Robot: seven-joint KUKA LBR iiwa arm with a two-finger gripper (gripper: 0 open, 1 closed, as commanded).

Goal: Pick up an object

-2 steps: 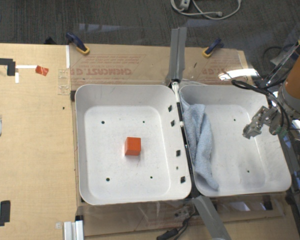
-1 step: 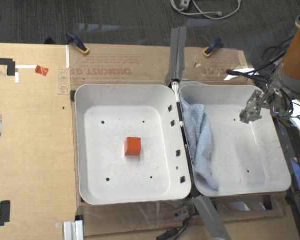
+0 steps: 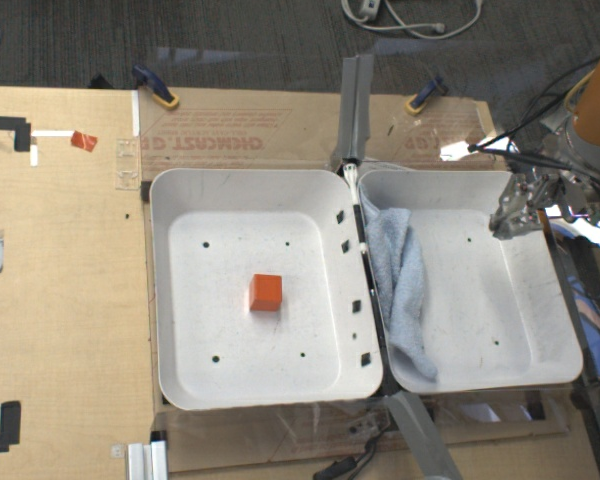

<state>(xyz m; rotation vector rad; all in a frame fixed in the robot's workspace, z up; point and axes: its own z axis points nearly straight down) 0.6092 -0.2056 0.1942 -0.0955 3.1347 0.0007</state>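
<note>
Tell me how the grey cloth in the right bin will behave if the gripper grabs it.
The cloth lies crumpled in folds against the right bin's left wall, so it is probably floppy and will drape. It looks light, and likely snags rather than slides.

Bright, even overhead light, soft shadows, glare at right edge.

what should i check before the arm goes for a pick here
1. Target present: orange block lies in the left bin: ok.
2. Block free of clutter, nothing touching it: ok.
3. Gripper over the target: not ok, it hangs above the right bin, at its far right edge.
4. Blue-grey cloth lies along the right bin's left wall, apart from the block: ok.
5. Finger opening: cannot tell.
</note>
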